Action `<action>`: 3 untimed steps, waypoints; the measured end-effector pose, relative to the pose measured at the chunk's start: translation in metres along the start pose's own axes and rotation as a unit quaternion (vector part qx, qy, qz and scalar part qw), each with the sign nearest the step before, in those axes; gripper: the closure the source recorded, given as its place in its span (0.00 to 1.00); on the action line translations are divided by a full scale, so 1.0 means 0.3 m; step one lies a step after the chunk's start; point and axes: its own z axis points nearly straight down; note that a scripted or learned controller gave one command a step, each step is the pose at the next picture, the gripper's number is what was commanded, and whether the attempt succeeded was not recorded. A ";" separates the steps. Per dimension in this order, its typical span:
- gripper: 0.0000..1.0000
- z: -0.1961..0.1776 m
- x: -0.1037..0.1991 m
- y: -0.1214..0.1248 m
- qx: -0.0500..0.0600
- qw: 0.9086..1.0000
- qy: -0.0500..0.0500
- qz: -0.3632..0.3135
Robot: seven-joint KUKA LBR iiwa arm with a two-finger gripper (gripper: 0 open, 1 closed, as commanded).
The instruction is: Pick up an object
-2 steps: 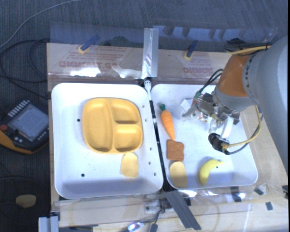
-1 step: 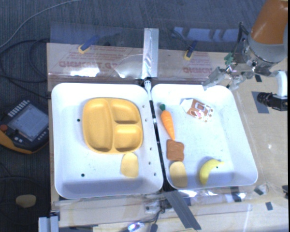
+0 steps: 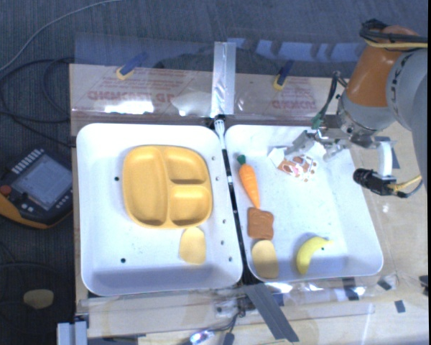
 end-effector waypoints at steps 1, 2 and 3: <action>0.00 0.226 0.046 0.052 -0.006 0.999 -0.002 -0.037; 1.00 0.192 0.046 0.054 -0.008 0.999 -0.001 -0.037; 1.00 -0.110 0.170 0.003 -0.002 0.998 0.001 -0.061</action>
